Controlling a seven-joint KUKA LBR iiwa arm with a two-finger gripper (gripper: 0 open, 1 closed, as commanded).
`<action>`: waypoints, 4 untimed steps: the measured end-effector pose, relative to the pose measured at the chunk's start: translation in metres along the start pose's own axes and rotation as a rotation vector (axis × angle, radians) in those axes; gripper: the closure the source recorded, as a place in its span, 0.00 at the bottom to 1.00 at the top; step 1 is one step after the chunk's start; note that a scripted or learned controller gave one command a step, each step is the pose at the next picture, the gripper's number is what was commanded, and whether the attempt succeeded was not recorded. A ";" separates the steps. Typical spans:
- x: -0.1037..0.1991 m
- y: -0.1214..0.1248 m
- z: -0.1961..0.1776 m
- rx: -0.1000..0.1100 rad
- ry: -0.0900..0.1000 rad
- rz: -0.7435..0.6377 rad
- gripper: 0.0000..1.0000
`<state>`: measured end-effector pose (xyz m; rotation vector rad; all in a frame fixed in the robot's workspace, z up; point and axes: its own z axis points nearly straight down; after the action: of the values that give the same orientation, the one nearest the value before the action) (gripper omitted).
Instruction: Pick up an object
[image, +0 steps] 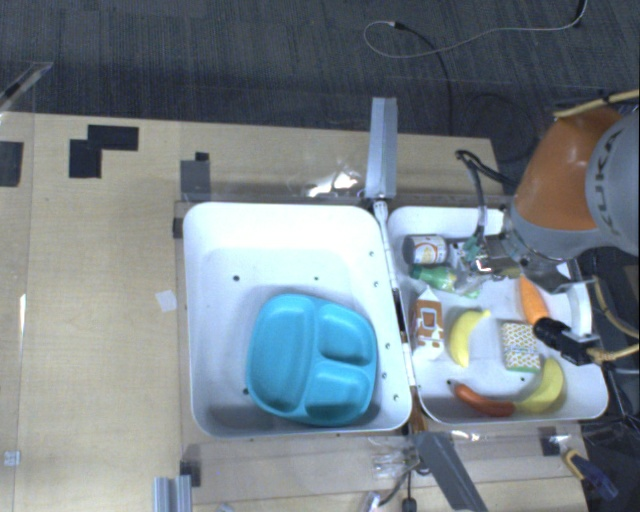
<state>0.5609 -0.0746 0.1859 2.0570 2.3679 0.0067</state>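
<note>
White plastic makes up both bins, set side by side on a pale wooden counter (90, 330). The left bin (205, 300) carries just one big item, a blue divided plate (312, 360) lying flat towards its near side. All the small pieces are gathered in the right bin (495, 368), probably so that anything worth picking sits within easy reach of the arm (570, 190), which comes in from that side.

The pincer (480, 262) hangs over the far end of the right bin, just beside a small can (425, 248) and a green item (437, 279). How far open it is, and whether it has anything, I cannot tell from this angle. Its position suggests one of those two is the target.

Other candidates lie loose and mostly apart nearby: a small carton (428, 325), a short yellow banana (463, 336), a patterned packet (518, 346), a carrot (531, 300), a larger banana (545, 385) and a red sausage (484, 400) along the near wall.

A grey metal post (383, 150) stands where the bins meet. Black tape marks (100, 148) sit on the counter's far left. Beyond lies dark carpet (200, 50) with a thin cable (450, 40) looping across it.
</note>
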 end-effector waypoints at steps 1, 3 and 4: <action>0.000 0.000 0.000 0.000 0.000 -0.001 0.00; -0.067 -0.078 0.094 -0.013 -0.007 0.005 0.00; -0.065 -0.075 0.083 -0.017 -0.003 0.000 1.00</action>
<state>0.4963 -0.1495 0.1023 2.0476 2.3578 0.0239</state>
